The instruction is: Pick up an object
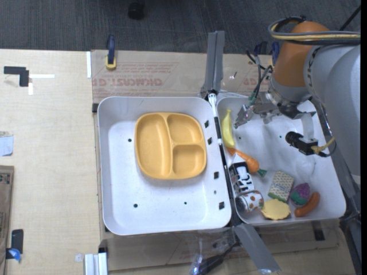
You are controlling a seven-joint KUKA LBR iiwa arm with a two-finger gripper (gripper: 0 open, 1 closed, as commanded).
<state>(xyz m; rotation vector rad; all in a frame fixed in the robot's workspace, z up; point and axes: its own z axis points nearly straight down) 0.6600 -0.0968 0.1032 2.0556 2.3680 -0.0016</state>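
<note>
My gripper (pixel 245 116) hangs over the far left part of the right bin (pixel 275 150), just right of a yellow banana (pixel 228 129) lying along the bin's left wall. Nothing visible is held in it. Below the banana lie an orange carrot (pixel 250 161), a black-and-white box (pixel 242 180) and a small can (pixel 250 201). Along the near edge sit a speckled green cracker-like block (pixel 281 185), a flat yellow piece (pixel 276 209), a purple item (pixel 300 192) and a red-orange sausage (pixel 307 205).
The left bin (pixel 123 202) holds a yellow divided plate (pixel 170 145). A metal divider (pixel 215 67) runs between the bins. The grey arm with its orange band (pixel 304 50) and cables covers the right bin's far right corner.
</note>
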